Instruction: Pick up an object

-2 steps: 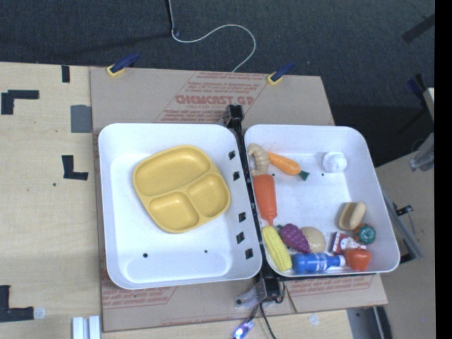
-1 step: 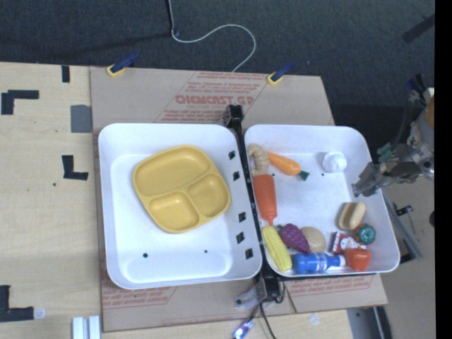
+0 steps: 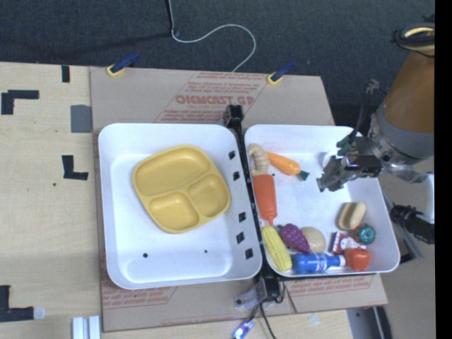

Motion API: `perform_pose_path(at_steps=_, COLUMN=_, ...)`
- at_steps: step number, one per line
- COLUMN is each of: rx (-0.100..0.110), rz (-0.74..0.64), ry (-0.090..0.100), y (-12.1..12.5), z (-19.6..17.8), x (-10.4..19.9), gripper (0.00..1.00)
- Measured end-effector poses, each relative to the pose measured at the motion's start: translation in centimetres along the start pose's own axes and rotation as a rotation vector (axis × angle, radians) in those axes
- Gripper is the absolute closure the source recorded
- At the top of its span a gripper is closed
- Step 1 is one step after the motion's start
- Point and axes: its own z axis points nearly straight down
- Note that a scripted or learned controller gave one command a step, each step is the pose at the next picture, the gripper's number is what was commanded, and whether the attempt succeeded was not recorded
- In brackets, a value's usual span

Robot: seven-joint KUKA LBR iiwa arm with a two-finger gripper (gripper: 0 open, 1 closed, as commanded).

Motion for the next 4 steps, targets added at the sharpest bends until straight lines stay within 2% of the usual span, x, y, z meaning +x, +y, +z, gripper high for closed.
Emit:
perform_pose_path(at_steps=1, rx=0.009, rz=0.0, ry=0.0, y=-0.1, z=6.8, x=9.6, gripper=1.0)
perform_pose_path(at_steps=2, rx=-0.011, rz=0.0, ry=0.002, y=0.9, z=-5.1, x=16.1, gripper=1.0)
perform_pose_path(at_steps=3, rx=0.001, rz=0.008, ry=-0.002, y=0.1, z=-5.7, x=15.5, gripper=1.0)
perform_pose_path(at_steps=4, rx=0.002, rz=0.008, ry=-0.003, y=0.1, z=-6.0, x=17.0, gripper=1.0)
